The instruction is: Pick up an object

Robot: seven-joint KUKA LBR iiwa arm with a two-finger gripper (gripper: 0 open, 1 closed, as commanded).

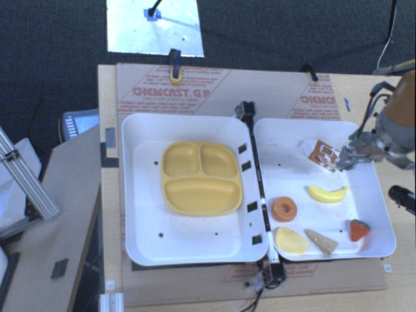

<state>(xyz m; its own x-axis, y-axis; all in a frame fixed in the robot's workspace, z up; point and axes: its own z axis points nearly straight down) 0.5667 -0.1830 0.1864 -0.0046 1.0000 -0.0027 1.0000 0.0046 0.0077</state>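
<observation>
Reaching in from the right: grey arm (398, 132) with an orange band, wrist low over the far right part of the right bin (292, 174). Gripper (344, 158) down at the right-hand end of a small white-and-orange packet (320, 153), touching it or just beside it (too small and dark to say which). Cannot tell whether open or closed, nor whether anything is held. Packet lying flat on the bin floor in the far half, long axis slanting from upper left to lower right, lower right end pointing at the gripper, upper left end pointing toward the divider between the bins. Nearer the camera, well apart from the packet: a yellow banana (327, 194) lying roughly left to right, curved with both tips turned up toward the far side, right tip a little higher. Left of the banana, near the divider, an orange doughnut (284, 208). Along the near wall, a pale yellow round slice (291, 240), just beside it a tan wedge (322, 241) with its narrow end to the left, and a red strawberry (359, 229) toward the right corner, green top downward. In the left bin (143, 174), a yellow divided plate (200, 177), two small compartments at the far side and one long one at the near side.
</observation>
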